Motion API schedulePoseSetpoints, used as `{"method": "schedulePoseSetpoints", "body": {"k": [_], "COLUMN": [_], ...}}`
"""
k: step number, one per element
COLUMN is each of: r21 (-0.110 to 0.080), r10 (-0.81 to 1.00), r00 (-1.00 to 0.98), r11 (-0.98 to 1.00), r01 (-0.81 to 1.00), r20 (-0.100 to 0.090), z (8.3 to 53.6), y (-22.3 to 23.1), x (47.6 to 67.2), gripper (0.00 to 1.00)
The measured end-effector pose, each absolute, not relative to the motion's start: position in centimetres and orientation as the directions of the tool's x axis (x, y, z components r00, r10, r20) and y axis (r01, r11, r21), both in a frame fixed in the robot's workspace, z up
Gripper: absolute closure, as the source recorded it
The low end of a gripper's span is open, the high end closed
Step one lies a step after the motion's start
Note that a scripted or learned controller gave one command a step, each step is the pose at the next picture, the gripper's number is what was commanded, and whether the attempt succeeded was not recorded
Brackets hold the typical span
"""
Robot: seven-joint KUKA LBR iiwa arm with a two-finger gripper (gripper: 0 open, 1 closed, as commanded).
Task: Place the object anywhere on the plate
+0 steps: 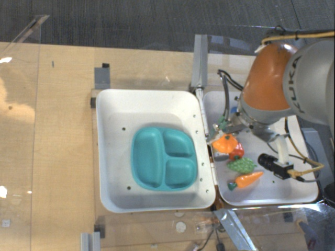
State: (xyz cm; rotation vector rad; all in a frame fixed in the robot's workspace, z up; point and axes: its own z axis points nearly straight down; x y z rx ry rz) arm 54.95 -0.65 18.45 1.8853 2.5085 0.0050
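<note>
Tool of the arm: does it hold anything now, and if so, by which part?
It cannot be told. The tool sits just above the orange toy in the right bin, but the wrist covers the place of any hold.

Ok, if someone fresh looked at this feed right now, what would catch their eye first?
The teal divided plate lies in the middle of the left bin. The arm's big orange band hangs over the right bin, where an orange-and-red toy, a green toy vegetable and a toy carrot cluster near the wall next to the plate's bin.
</note>
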Motion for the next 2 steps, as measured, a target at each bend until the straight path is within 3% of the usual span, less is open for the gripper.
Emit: {"method": "schedulePoseSetpoints", "body": {"k": [1,2], "r21": [0.004,0.005], "r10": [0.932,0.932], "r00": [-0.363,-0.362], "r11": [0.363,0.362], "r01": [0.932,0.932], "r20": [0.0,0.0], "z": [18.46,18.47], "y": [7.31,7.24], "x": [50.18,50.2], "gripper": [1.0,0.0]}}
